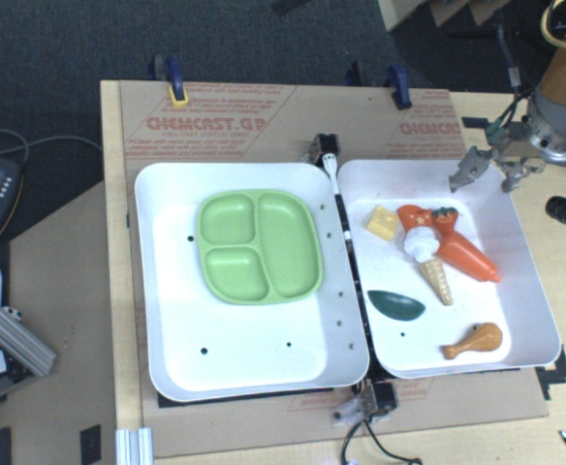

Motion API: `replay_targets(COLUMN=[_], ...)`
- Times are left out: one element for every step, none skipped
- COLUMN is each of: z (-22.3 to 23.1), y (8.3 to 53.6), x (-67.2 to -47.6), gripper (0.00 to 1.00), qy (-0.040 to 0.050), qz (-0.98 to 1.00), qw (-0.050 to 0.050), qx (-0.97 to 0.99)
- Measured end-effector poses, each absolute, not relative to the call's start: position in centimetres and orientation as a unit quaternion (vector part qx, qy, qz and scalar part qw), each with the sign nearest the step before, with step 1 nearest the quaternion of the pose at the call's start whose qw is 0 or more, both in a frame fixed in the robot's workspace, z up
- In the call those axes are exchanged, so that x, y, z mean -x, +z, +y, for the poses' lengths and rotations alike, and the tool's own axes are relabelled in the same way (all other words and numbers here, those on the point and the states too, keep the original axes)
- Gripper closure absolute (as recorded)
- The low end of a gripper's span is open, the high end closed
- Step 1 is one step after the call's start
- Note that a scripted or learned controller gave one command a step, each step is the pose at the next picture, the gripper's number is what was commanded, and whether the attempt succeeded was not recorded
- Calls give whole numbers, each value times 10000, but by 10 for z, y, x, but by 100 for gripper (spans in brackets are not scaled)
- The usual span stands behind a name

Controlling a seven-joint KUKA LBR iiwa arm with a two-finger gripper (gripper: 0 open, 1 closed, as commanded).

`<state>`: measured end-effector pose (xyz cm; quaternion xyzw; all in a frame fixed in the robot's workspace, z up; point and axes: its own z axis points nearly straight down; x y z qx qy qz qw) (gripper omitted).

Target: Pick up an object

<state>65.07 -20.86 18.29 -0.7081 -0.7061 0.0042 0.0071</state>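
Where the bench sits on dark carpet, we see a plywood board [293, 114] printed with red lettering and held at its far edge by two blue clamps [176, 76], bearing two shallow white bins side by side. Our left bin [167, 337] holds a green divided plate [260, 246] lying flat near its middle. Our right bin [525, 260] holds the toys: a yellow cheese wedge [383, 223], a red tomato [424, 218], an orange carrot [468, 257] lying slantwise, an ice-cream cone [430, 263] with its white scoop touching the tomato, a dark green leaf-shaped piece [396, 304] nearer the front, and a brown chicken drumstick [476, 340] by the front right corner. Our gripper [487, 170] hangs over the far right corner of the right bin, its fingers spread apart with nothing between them. The tomato and carrot lie nearest, just in front of it and apart from it; the drumstick lies well away.
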Motion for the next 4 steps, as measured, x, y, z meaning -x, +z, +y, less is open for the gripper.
replay_targets(z=[-208,-198,-197,-198], y=[193,138,91,100], x=[-654,-651,-654,-652], gripper=[0,0,0,100], qy=[1,13,-27,-4], qz=[-7072,-7075,-7076,-7082], qw=[2,25,-5,-16], qx=[7070,7067,7067,7060])
